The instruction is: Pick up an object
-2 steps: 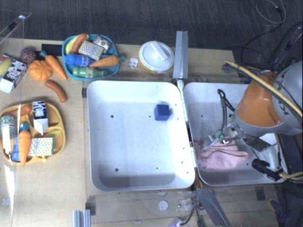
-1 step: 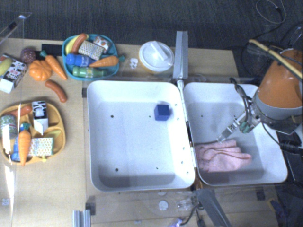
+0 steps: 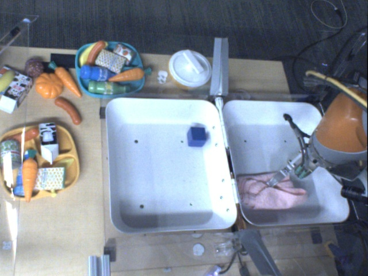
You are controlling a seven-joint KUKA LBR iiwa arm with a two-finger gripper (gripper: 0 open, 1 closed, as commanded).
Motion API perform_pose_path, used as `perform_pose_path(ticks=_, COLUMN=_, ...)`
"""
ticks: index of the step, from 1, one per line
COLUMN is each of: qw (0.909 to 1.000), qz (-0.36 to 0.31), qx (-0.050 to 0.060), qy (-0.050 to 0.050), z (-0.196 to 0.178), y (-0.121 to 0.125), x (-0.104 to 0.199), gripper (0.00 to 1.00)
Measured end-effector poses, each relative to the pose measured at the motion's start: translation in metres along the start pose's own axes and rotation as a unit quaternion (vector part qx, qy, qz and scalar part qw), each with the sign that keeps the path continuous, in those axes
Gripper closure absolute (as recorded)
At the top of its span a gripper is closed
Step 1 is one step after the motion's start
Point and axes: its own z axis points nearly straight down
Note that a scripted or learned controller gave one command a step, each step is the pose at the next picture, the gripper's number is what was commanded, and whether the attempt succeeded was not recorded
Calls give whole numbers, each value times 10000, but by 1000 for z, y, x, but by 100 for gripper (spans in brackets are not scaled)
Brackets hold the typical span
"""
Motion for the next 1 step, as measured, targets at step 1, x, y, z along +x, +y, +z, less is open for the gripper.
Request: perform_pose_path(ticks=1, qw=10000, qz=-3, qx=-28, qy=-9, z=-12, y=4, x=0, gripper=100)
